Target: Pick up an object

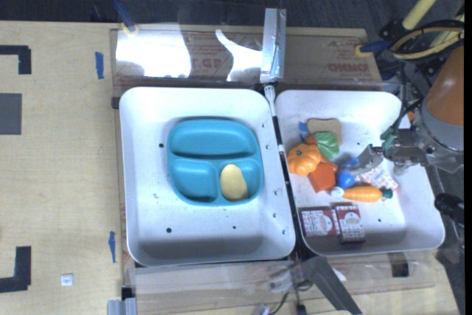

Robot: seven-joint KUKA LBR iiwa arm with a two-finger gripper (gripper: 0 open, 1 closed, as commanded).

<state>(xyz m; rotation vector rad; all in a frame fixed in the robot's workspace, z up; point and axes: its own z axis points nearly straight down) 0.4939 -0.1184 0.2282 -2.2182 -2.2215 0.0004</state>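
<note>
A: Start at the gripper (372, 156). It sits low over the right bin (420, 221), reaching in from three o'clock, with its dark fingers (366, 153) pointing toward nine. Are they open or closed?

B: I cannot tell; they read as one dark wedge, and nothing shows between them. I would not call anything held.

A: What lies closest?

B: Just at seven o'clock of the tips, a small blue piece (345, 178), and at five o'clock a crinkled white-and-red wrapper (380, 178). Below those, the orange carrot (363, 194) lies lengthwise, pointing toward three. I'd judge the carrot or the blue piece the likeliest target.

A: How should the pick go?

B: The heap is tight: the red-orange block (323, 176) touches the blue piece, and the orange pumpkin (304, 158) and green piece (327, 143) crowd in from ten o'clock. I'd come straight down, straddle the carrot across its narrow width, and close only once seated, so neighbours are not dragged along.

A: And the carrot itself?

B: Smooth, glossy, tapered, so it may slip. Farther out, two red-and-white boxes (333, 221) sit at six o'clock, and the left bin (147, 232) holds a blue tray (199, 140) with a yellow egg-shaped thing (234, 181).
</note>
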